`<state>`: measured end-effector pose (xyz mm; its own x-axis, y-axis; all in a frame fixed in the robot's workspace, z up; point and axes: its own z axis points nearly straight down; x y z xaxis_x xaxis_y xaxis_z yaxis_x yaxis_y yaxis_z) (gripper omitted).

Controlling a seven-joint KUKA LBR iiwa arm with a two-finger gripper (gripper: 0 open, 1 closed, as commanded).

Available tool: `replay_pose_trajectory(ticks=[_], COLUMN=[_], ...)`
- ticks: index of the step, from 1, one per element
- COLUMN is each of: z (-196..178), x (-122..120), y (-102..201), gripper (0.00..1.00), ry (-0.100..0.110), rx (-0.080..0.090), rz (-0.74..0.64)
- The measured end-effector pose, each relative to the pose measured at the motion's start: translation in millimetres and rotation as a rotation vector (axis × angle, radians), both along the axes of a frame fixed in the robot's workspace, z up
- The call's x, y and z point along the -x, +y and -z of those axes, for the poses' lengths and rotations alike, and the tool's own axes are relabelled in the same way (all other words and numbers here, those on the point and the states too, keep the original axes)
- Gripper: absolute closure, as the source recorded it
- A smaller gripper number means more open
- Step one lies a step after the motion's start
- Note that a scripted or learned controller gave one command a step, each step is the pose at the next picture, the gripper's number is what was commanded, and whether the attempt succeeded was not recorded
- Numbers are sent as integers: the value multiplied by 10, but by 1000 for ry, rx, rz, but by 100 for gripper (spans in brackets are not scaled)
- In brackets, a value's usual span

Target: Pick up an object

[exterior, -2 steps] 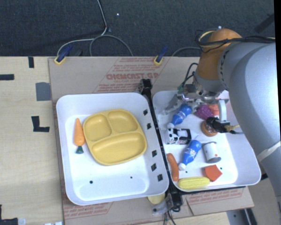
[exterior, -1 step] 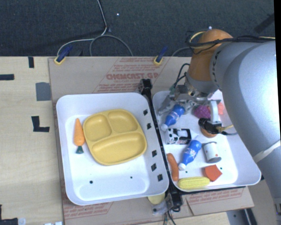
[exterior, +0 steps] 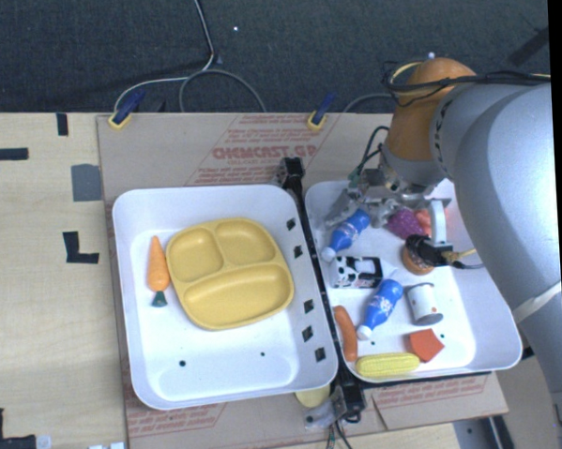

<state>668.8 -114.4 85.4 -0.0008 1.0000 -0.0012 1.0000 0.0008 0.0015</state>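
Note:
My gripper [exterior: 360,203] hangs low over the far left part of the right bin [exterior: 493,334], below the orange wrist band [exterior: 424,117]. Just beneath it lies a blue bottle [exterior: 347,232], close to the gripper's tip; whether they touch is unclear. Further objects in this bin are a black-and-white cow toy [exterior: 357,271], a second blue bottle [exterior: 381,306], a purple piece [exterior: 408,223], a brown round piece [exterior: 419,256], a grey can [exterior: 422,302], a red block [exterior: 425,345], a corn cob [exterior: 388,363] and a carrot [exterior: 345,328].
The left bin [exterior: 148,367] holds a yellow divided plate [exterior: 230,271] and an orange carrot [exterior: 157,266] along its left wall. The thick grey arm [exterior: 509,188] covers the right side of the right bin. A black divider [exterior: 312,274] runs between the bins.

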Motion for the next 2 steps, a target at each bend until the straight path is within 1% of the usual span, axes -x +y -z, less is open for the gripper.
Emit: replay_pose_trajectory(ticks=[1, 2], z=[2, 1], x=[5, 1], y=[176, 96], gripper=[0, 0], ry=[2, 0], rx=[3, 0], rz=[-1, 0])
